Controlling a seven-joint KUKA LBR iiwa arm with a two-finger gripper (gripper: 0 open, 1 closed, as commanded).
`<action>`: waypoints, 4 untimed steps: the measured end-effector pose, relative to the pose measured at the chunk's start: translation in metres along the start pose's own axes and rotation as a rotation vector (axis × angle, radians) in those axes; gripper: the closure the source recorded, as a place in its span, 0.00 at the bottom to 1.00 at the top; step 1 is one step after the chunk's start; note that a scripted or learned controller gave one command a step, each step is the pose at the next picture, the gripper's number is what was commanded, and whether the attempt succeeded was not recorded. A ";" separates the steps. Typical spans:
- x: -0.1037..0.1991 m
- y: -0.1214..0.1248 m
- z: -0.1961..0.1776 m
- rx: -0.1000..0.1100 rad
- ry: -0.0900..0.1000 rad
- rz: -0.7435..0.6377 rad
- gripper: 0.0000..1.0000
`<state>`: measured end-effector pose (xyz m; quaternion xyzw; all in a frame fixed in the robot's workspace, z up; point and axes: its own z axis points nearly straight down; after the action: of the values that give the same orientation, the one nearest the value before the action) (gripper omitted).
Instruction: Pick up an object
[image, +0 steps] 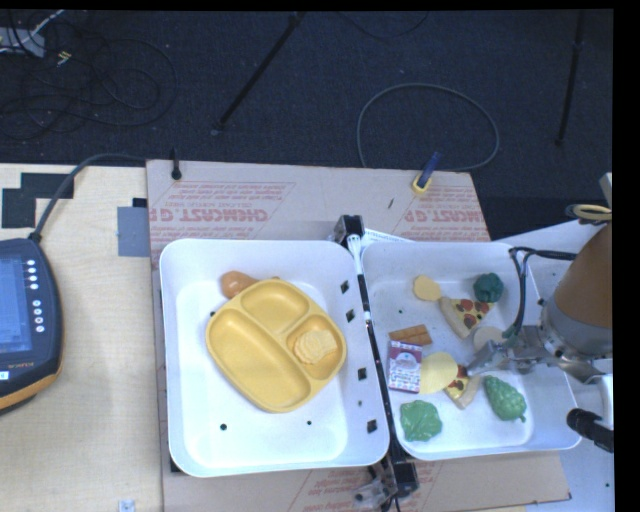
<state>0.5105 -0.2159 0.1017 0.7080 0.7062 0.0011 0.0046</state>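
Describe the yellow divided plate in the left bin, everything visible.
The yellow divided plate looks like smooth moulded plastic, rounded, with raised ridges splitting it into three compartments: one long, two smaller. It lies flat, turned at a slant, on the floor of the left bin, near the middle. A pale yellow ridged food piece sits in its right-hand compartment; the other two hold nothing. An orange item pokes out at its upper left edge, touching or partly under it.
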 end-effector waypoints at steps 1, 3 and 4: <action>0.062 -0.021 0.009 -0.005 -0.001 -0.001 0.00; 0.003 0.136 0.015 0.009 0.003 -0.008 0.00; 0.059 0.133 0.015 0.011 0.007 -0.006 0.00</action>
<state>0.6438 -0.1575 0.0874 0.7058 0.7084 -0.0003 -0.0019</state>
